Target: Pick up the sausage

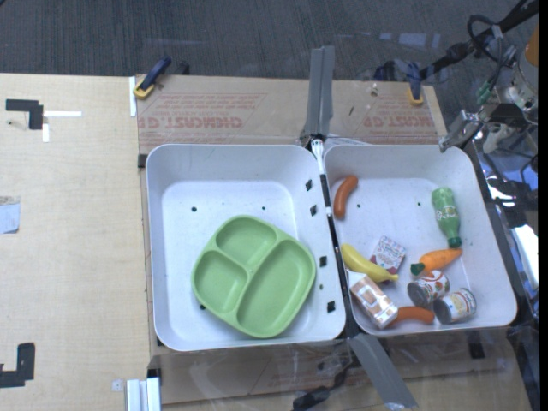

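The sausage (344, 195) is a short orange-red link. It lies at the far left of the right bin (402, 163), close to the wall between the bins. My gripper (460, 132) hangs at the right bin's far right corner, over its rim. It is well to the right of the sausage and apart from it. Nothing shows in its grasp.
The right bin also holds a banana (368, 262), a green bottle (445, 215), a carrot (441, 259), a small snack packet (389, 253), two cans (426, 288) (455, 306) and a wrapped packet (373, 302). A green divided plate (254, 275) lies in the left bin (171, 229).
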Tool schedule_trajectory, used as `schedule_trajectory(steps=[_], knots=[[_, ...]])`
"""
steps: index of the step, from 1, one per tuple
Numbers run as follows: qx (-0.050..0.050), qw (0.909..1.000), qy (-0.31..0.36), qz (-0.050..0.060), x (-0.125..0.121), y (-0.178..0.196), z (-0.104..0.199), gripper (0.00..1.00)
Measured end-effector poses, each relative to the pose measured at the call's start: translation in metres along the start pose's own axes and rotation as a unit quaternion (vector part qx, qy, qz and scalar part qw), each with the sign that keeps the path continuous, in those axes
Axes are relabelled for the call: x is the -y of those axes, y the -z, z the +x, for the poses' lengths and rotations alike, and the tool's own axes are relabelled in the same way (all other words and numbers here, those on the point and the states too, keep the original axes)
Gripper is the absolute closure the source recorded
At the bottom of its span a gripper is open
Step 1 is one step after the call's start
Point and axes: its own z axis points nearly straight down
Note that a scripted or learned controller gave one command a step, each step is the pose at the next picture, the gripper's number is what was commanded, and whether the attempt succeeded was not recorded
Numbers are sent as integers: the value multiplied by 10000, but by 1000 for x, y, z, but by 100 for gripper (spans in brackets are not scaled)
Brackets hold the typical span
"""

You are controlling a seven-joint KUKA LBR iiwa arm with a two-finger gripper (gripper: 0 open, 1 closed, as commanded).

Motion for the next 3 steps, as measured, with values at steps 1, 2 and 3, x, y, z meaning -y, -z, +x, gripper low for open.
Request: schedule_trajectory(steps=[1, 2, 3], knots=[[0, 9992, -395, 7, 15, -49, 67, 0], [-1, 10000, 55, 8, 1, -55, 139, 0], [3, 9992, 401, 7, 37, -55, 180, 0]])
